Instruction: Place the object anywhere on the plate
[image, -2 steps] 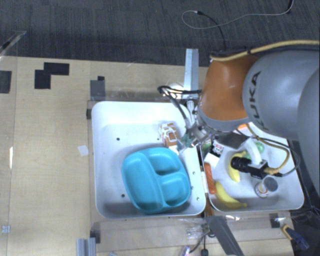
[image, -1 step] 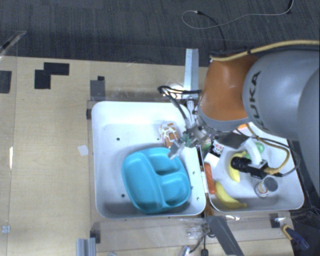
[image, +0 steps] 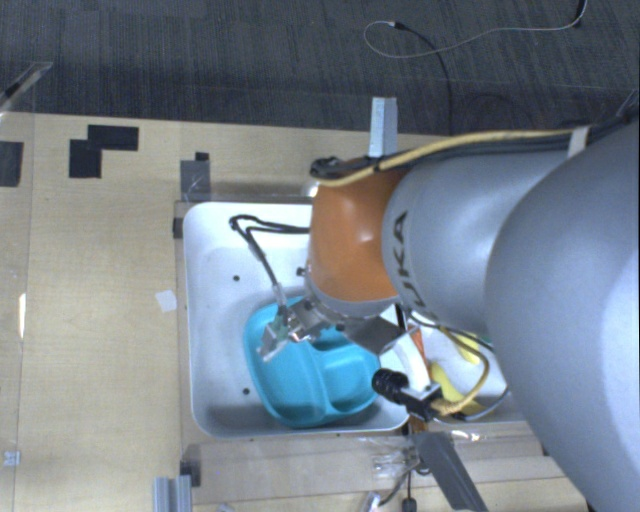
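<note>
- Tan wooden bench (image: 90, 330) under a dark carpet strip along its far edge; one white bin (image: 215, 300) sits mid-bench.
- Blue plate (image: 315, 385) lies flat on the bin floor, towards the bin's near right corner, almost touching the near wall. Its far part is covered by the gripper and wrist.
- Nothing can be seen lying on the exposed part of the plate.
- Gripper (image: 280, 335) hangs over the plate's left far rim, metal tip pointing down and left. Whether it is open or closed cannot be told from this angle, and no item is visible in it.
- Yellow item (image: 458, 372) lies past the bin's right wall, well apart from the gripper tip and mostly hidden under the arm; its shape is unclear.
- Small orange-red piece (image: 417, 345) shows just beside it; unidentifiable.
- Grey arm (image: 520, 290) with its orange band (image: 345, 245) covers the bench's right side.
- Black cable loop (image: 250, 232) runs from the wrist across the bin's far edge.
- Yellow hose (image: 470, 143) runs along the top of the arm.
- Black square markers (image: 100, 148) sit at the bench's far left corner.
</note>
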